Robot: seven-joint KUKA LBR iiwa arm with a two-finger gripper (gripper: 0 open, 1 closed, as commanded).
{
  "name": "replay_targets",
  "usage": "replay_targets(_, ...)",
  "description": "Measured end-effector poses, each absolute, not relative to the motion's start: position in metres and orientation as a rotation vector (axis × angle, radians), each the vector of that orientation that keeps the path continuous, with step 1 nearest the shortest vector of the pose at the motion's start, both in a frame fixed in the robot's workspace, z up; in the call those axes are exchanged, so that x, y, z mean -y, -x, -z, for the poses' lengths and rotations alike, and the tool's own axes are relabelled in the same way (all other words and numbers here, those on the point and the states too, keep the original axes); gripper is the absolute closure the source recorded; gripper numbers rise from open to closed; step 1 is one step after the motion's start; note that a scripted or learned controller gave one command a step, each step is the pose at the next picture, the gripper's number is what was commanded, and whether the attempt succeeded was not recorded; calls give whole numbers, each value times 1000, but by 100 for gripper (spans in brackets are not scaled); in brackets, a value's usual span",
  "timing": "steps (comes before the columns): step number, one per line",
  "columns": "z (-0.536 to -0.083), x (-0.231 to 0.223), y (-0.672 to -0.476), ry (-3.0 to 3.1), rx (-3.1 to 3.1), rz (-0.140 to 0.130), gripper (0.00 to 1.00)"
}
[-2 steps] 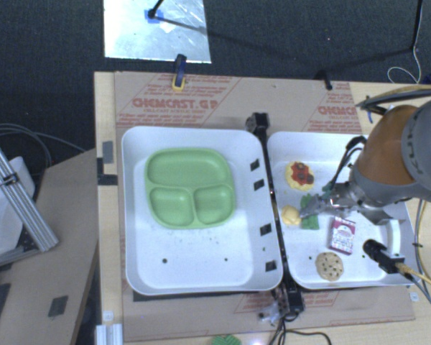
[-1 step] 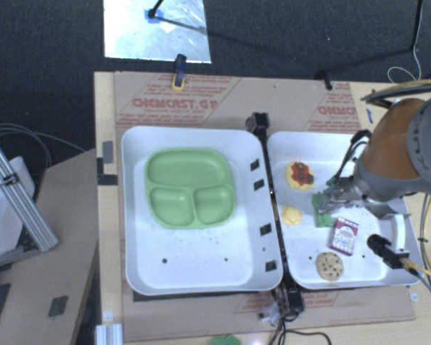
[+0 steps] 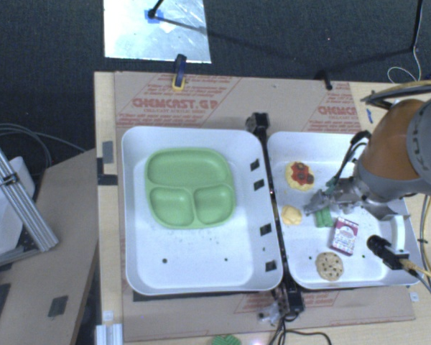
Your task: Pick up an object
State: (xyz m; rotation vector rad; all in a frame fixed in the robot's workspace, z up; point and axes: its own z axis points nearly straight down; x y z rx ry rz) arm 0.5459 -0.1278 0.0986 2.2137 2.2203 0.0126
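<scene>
While you look down on the tabletop [image 3: 223, 92], the hand [image 3: 320, 205] sits low in the right bin [image 3: 323, 144], and you cannot tell whether it is clenched or released. A green block [image 3: 322, 218] lies touching it at 6 o'clock. Around it you have a yellow piece [image 3: 292, 215] at 9 o'clock, a pizza toy [image 3: 300, 175] at 11, a small carton [image 3: 345, 236] at 4 and a cookie [image 3: 330, 266] at 6. A green divided plate [image 3: 190, 187] rests in the left bin [image 3: 201, 264].

A robotics lab is suggested: paired white bins [image 3: 201, 139] on a worktop [image 3: 223, 95], aluminium framing [image 3: 18, 200] at left, loose cables [image 3: 29, 131].
</scene>
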Motion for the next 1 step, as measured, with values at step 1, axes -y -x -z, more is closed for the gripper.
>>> replay_targets(1,-109,128,-547,-2212,-2220,-15,100)
